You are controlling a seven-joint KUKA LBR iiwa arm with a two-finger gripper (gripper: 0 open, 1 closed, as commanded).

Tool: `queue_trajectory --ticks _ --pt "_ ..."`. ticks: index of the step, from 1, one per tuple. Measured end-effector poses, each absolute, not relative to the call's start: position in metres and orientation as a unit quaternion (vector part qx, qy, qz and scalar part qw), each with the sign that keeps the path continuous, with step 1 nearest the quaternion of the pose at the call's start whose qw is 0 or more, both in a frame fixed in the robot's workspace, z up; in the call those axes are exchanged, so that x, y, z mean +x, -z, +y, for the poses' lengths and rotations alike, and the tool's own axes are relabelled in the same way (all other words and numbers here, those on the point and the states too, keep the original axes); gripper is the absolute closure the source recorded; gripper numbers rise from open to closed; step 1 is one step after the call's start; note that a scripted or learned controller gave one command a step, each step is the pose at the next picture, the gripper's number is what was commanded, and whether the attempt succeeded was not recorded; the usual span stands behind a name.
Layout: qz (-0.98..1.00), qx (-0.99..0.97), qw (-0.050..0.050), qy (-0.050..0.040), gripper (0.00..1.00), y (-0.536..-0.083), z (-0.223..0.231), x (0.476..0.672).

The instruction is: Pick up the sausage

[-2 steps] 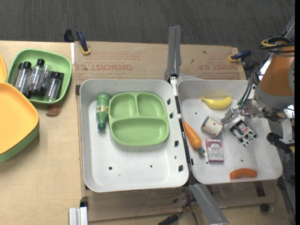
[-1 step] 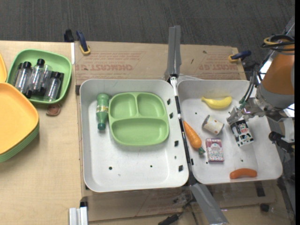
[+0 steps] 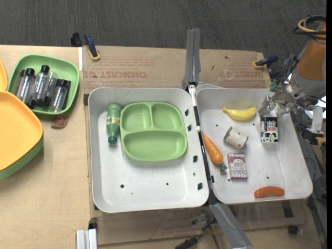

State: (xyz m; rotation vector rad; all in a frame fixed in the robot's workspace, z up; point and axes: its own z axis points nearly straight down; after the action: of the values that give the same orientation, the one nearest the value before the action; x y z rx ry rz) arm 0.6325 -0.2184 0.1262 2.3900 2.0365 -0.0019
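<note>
Sausage point(image 3: 269, 192) lies in the right bin point(image 3: 295, 154), close to its front rim, well apart from the gripper point(image 3: 269, 124). Gripper hangs near that bin's back right corner, fingers closed on a small milk carton point(image 3: 269, 130)

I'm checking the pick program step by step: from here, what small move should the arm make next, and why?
Probably swing the tool toward the near edge of the right bin. The sausage lies there alone, while the tool hangs at the far edge by the small carton and banana.
</note>
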Motion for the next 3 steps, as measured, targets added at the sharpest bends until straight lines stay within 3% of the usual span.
queue_trajectory --ticks 1,2,3 --pt "0.61 0.793 0.0 0.0009 1.0 -0.118 -0.142 0.576" --pt "0.45 0.893 -0.001 0.0018 1.0 -0.097 -0.21 0.575" --pt "0.452 0.892 -0.002 0.0036 1.0 -0.105 -0.21 0.574"
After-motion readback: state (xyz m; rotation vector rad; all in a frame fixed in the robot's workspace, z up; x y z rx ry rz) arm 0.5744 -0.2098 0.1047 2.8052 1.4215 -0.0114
